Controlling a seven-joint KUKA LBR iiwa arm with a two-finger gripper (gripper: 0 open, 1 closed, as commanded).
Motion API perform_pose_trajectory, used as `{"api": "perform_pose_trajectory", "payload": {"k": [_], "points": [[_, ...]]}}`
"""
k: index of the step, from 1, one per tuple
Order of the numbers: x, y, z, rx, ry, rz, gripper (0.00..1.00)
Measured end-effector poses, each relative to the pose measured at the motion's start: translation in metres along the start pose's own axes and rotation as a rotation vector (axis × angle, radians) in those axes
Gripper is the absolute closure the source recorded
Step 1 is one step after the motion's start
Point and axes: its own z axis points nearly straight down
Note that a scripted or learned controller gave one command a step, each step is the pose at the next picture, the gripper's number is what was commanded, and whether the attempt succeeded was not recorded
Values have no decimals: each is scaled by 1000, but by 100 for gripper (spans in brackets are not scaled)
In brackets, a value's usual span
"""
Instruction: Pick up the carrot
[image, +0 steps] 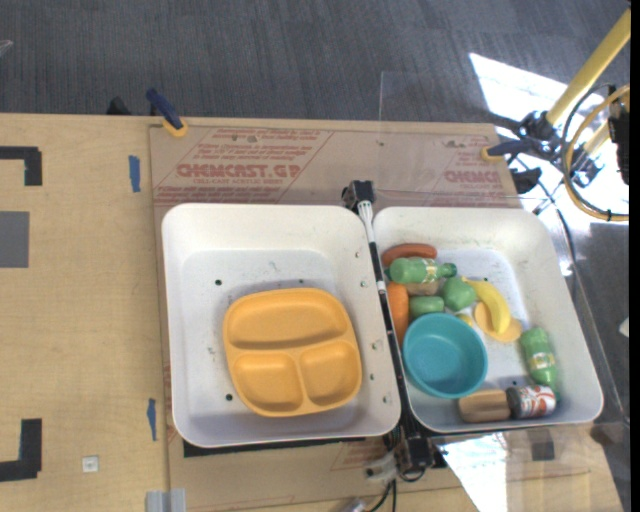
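The jaws: we cannot tell if they are apart or together. The carrot (398, 308) lies lengthwise along the right bin's (575, 330) left wall, touching the bowl (443, 357).

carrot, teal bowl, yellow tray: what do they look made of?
Carrot: likely moulded plastic toy, smooth uniform orange, mostly hidden by its neighbours.
Teal bowl: probably plastic, even colour, soft sheen.
Yellow tray: probably matte plastic, moulded dividers, rounded edges.
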Motion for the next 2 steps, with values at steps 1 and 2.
{"api": "perform_pose_trajectory", "payload": {"k": [1,2], "points": [[-1,-4,-7,4,-6,-4,100],[-1,-7,-17,10,-5,-4,100]]}}
